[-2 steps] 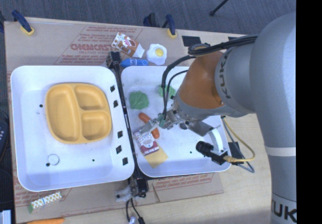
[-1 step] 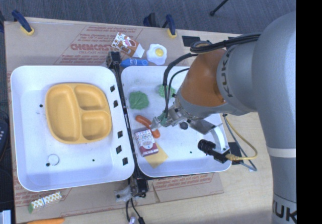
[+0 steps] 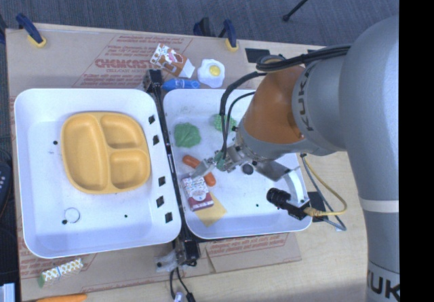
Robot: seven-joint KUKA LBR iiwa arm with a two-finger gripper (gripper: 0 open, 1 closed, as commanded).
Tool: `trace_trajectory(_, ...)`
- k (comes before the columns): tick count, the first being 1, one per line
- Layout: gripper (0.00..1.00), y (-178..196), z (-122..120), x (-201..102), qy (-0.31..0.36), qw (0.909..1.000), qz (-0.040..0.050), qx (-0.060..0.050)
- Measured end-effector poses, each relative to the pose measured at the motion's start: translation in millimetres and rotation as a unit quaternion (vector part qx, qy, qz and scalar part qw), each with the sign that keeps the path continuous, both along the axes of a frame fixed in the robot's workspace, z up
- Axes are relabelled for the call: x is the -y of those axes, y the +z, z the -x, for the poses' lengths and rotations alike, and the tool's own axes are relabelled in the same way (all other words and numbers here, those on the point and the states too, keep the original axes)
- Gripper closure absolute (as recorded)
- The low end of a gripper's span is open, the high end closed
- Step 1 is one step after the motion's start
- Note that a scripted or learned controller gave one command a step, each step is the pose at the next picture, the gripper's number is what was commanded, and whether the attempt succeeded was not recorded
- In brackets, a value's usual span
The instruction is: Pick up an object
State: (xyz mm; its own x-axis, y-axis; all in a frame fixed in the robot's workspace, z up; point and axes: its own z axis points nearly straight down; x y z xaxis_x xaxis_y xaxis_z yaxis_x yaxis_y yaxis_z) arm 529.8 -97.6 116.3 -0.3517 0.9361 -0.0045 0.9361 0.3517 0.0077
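Hovering pincer (image 3: pixel 205 167) — above carrot (image 3: pixel 198 165)

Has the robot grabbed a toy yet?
Not that I can see. Done: the arm has reached into the right bin. In hand: the gripper is low by the orange carrot, with nothing seen lifted. Left: grip something and lift it. The green piece and red packet lie loose nearby.
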Motion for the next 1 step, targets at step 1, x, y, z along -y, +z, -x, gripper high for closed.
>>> trace_trajectory(1, 0.0, -21.0, -2.8, 1.6, 0.03, 0.9995, -0.0019, -0.003)
